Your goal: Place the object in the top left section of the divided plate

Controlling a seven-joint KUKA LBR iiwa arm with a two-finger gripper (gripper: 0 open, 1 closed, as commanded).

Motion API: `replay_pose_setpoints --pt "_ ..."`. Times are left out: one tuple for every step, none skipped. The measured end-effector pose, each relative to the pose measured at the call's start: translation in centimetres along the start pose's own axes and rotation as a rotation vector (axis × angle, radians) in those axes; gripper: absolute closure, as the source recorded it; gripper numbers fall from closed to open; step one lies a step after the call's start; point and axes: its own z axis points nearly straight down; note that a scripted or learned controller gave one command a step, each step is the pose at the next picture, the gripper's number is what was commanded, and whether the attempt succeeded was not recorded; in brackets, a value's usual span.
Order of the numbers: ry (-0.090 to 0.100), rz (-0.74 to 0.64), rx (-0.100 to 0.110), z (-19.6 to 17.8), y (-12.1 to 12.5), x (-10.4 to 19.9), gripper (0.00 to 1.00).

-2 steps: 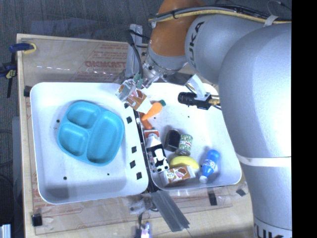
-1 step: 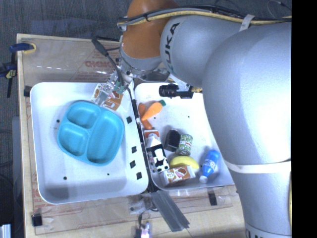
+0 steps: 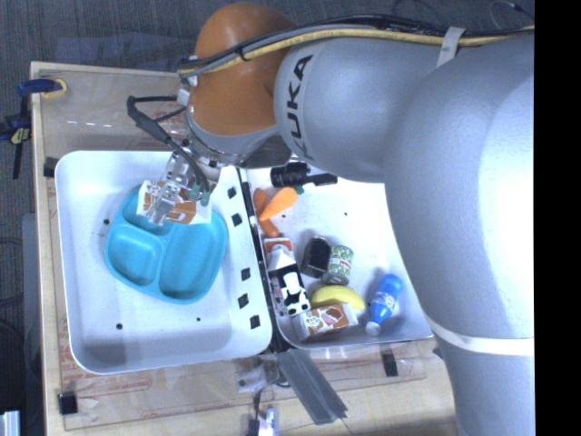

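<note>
The gripper hangs over the blue divided plate, left of frame centre, a small orange-and-white carton at its tip. Whether the jaws clasp it cannot be told. Its position suits a drop into the plate's upper section.

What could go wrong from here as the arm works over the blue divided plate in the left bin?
1. The small carton under the gripper sits at the upper edge of the blue divided plate; it may land on the rim or a divider ridge and tip into the wrong section.
2. It looks tilted, so it could slide off into the left bin.
</note>
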Motion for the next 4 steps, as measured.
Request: replay_pose_setpoints --pt "-0.001 0.001 0.000 0.0 -0.1 -0.1 0.00" --pt "-0.004 -0.042 -0.002 -7.7 -2.2 -5.3 0.00" --pt "-0.005 -0.064 -0.002 -14.7 -10.5 -8.2 0.00" --pt "-0.005 0.254 -0.001 -22.9 -21.1 -12.6 0.00"
